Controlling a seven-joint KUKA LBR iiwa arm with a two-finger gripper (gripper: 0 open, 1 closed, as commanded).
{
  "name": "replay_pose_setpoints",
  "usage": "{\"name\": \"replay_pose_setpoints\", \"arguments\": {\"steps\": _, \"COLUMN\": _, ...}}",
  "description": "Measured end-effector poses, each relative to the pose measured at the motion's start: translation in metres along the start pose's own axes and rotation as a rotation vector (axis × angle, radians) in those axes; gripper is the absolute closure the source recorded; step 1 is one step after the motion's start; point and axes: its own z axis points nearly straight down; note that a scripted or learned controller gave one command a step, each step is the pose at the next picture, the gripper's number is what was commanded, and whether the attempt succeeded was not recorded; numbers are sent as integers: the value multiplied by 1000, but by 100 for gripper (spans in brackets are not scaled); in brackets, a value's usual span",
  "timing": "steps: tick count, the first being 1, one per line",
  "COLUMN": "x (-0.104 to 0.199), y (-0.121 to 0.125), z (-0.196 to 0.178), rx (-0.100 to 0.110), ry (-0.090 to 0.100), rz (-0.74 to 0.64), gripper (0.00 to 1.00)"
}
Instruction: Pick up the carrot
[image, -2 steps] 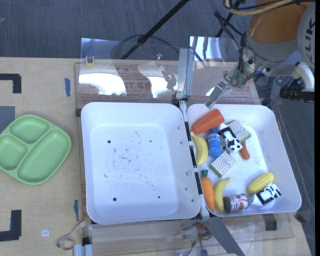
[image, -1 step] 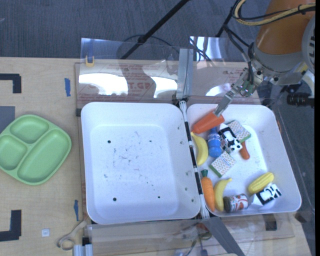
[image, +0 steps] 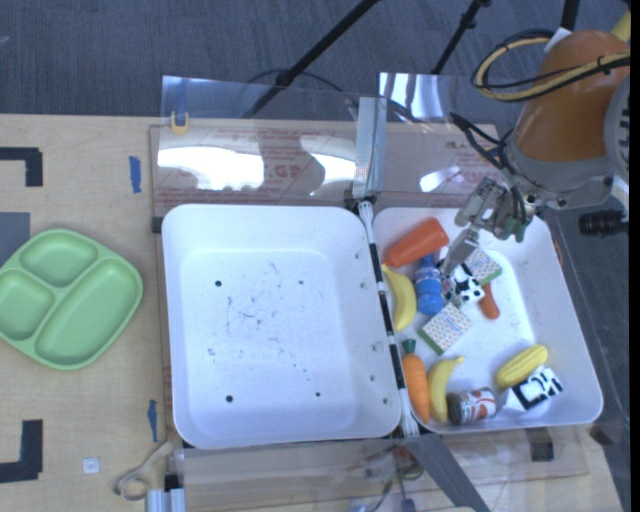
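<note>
Over the right bin (image: 575, 330) the gripper (image: 468, 250) hangs above the toy pile; whether it grips anything I cannot tell. Nearby, the carrot (image: 417, 242) lies by the far wall. It looks like the approach; next, a descent onto the carrot.

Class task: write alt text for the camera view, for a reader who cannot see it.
A robot gripper hangs over the right bin, crowded with toy food; a carrot lies along its left wall. The left bin adjoins it, and a green divided plate lies further left.
</note>
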Motion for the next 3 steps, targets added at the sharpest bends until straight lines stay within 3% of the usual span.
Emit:
{"name": "replay_pose_setpoints", "arguments": {"steps": 1, "x": -3, "y": 32, "z": 2, "rx": -3, "ry": -5, "rz": -382, "gripper": 0}}
{"name": "replay_pose_setpoints", "arguments": {"steps": 2, "x": -19, "y": -9, "z": -41, "rx": -2, "ry": -7, "rz": -473, "gripper": 0}}
{"name": "replay_pose_setpoints", "arguments": {"steps": 3, "x": 50, "y": -28, "z": 20, "rx": -2, "ry": -1, "rz": -938, "gripper": 0}}
